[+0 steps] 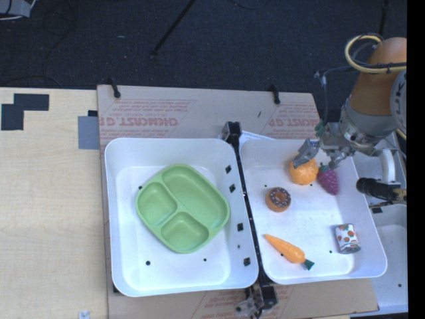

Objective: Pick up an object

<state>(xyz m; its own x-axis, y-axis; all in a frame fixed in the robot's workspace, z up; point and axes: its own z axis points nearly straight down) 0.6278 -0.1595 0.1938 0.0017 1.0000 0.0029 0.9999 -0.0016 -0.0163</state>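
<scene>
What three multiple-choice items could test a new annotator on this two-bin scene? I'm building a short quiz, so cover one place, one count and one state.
1. Where does the green divided plate lie?
A. In the left bin
B. In the right bin
C. On the cardboard

2. How many loose items lie in the right bin?
A. Three
B. Five
C. Seven

3. How does the small can rest?
A. Upright on the plate
B. Stacked on the donut
C. On its side

Answers:
1. A, since the plate sits alone left of the divider.
2. B: orange fruit, purple grapes, donut, carrot and can.
3. C, because its printed side faces up on the bin floor near the right wall.
</scene>
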